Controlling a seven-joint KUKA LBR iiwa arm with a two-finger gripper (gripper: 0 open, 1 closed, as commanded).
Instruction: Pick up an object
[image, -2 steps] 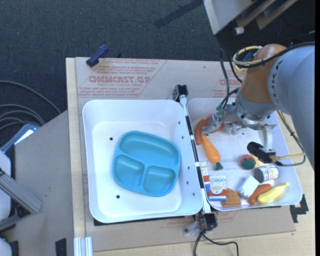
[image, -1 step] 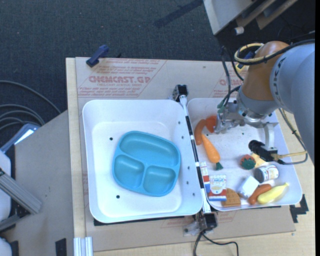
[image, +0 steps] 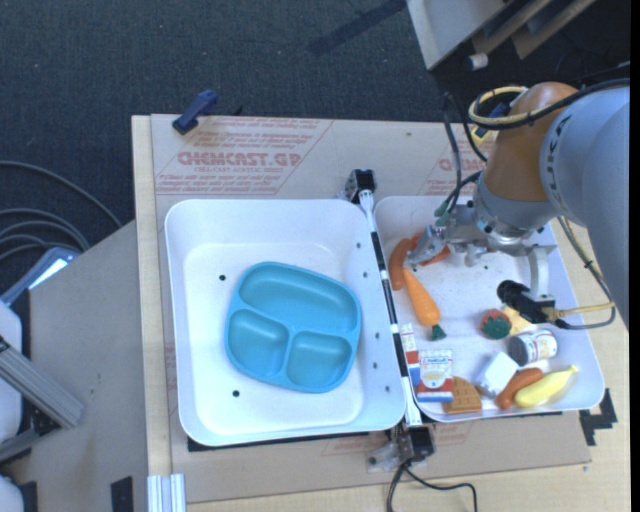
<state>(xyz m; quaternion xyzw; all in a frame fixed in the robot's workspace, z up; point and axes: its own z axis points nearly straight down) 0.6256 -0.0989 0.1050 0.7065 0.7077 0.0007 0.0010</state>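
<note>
My gripper (image: 446, 240) hangs low over the far left part of the right bin (image: 573, 300), under the grey wrist with its orange band. Just below and to its left lies a curved orange piece (image: 401, 260), and an orange carrot (image: 421, 299) lies beside that along the bin's left wall. The gripper's tip sits right at the upper end of the orange piece, and whether they touch is unclear. Nothing is seen lifted off the bin floor.
Towards the right bin's near side lie a strawberry-like toy (image: 493, 323), a small can (image: 534, 347), a yellow banana (image: 549, 385), an orange sausage shape (image: 517, 386), a white block (image: 495, 371), a small carton (image: 435, 368) and a cracker (image: 462, 398). The left bin (image: 190, 300) holds a blue divided plate (image: 292, 326).
</note>
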